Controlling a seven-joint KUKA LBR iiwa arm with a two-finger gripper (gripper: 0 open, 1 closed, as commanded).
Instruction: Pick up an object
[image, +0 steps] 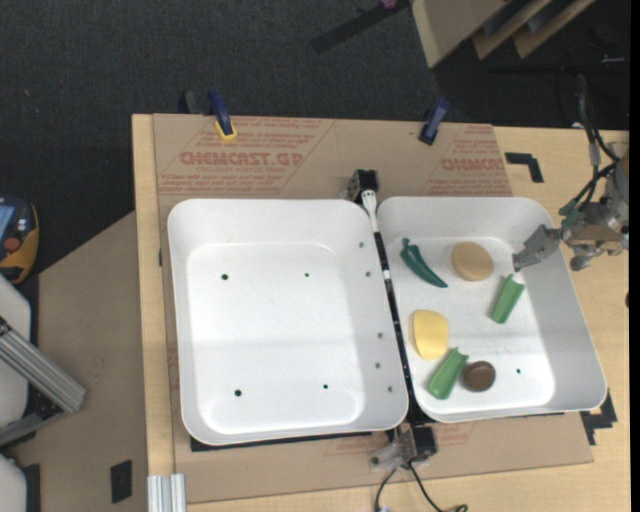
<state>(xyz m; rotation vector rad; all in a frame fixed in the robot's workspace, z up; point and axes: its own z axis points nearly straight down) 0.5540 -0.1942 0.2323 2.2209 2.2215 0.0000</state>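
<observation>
Bright, even overhead light; soft shadows; pic slightly soft.

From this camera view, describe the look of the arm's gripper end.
The gripper is grey metal, with a slim pale finger slanting off a blocky, boxy body. Dark and teal-green cables loop above and around that body at the frame's right edge.

Overhead, slanted down on bins (190, 300)

Two bins sit side by side on the bench (300, 150). The right bin (560, 370) holds a pepper (422, 264) at upper left, a bun (472, 261) beside it, a cylinder (506, 299) lower right, then a wedge (431, 333), a block (447, 372) and a ball (479, 375) along the bottom. The left bin (200, 300) lies at frame centre.
</observation>
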